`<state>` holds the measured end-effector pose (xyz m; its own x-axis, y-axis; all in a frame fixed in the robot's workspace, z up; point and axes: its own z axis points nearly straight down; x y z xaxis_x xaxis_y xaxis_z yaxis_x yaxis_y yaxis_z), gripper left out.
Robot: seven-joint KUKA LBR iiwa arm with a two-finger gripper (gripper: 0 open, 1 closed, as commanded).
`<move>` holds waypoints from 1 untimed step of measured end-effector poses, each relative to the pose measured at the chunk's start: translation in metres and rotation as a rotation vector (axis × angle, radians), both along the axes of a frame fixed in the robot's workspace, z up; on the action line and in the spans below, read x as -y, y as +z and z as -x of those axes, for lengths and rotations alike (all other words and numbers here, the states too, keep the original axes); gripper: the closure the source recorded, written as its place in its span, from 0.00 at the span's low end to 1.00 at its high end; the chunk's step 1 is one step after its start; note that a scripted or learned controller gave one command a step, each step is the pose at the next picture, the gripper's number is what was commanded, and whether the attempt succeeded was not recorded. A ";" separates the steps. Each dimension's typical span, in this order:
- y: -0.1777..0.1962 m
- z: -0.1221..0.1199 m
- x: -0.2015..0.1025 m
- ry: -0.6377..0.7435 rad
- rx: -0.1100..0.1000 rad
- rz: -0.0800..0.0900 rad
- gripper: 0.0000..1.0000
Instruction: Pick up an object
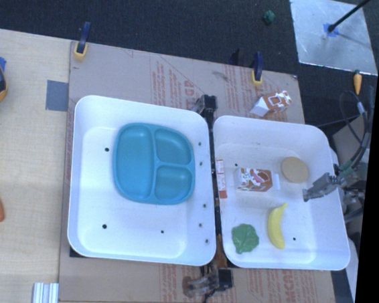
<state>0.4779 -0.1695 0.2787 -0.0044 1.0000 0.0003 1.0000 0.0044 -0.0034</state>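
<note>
Banana (276,225) seems the likeliest pick: a small yellow toy fruit, probably light, stiff plastic and a little slick, best pinched across its middle where the curve is widest. It lies near the front edge of the right bin (326,263), with a green leafy piece (245,238) beside it and a tan disc (294,170) and printed packet (254,180) further back. The gripper (319,188) hangs at that bin's right edge; whether it is open I cannot tell.

You see a blue plate (154,163) in a white bin (80,230), beside a yellow banana (276,225) and green broccoli (244,238).
</note>
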 end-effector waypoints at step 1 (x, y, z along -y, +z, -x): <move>-0.096 -0.039 -0.025 0.001 -0.002 0.001 0.00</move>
<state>0.5167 -0.1442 0.1827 -0.0057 1.0000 -0.0003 1.0000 0.0057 -0.0052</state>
